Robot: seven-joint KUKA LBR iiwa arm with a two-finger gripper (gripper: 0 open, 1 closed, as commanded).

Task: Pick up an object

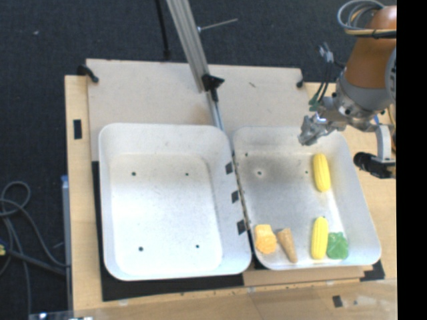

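The right bin (280, 179) holds a yellow corn cob (321, 172) near its far right wall. Along its near edge lie an orange-yellow block (265, 239), a tan cone (287, 244), a second yellow corn cob (319, 237) and a green piece (337, 245). My gripper (308, 134) hangs over the bin's far right corner, above and slightly left of the upper cob, with nothing visibly held.
The left bin (167, 199) sits beside the right one. A slanted aluminium pole (190, 39) rises from the back of the bench between the bins. The arm (367, 65) enters from the right, with cables at its wrist.
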